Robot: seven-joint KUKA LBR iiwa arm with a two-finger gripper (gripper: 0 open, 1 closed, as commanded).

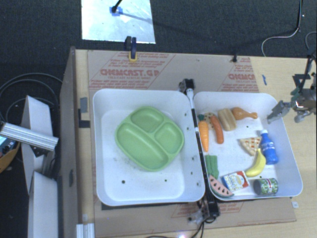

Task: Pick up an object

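White right bin (285,133) crowds toys against its edges.

A single fixed camera looks down at a slant from above the worktop (163,66), far enough back to take in both white bins (143,192) side by side, the cardboard sheet (208,73) beneath them and dark floor (39,24) beyond the far edge.

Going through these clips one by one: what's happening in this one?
The gripper sits at the right bin's far right corner, above the rim, holding nothing. The toy food lies untouched there: carrot, banana, blue bottle, can. The left bin holds a green divided plate. No pick has happened yet.
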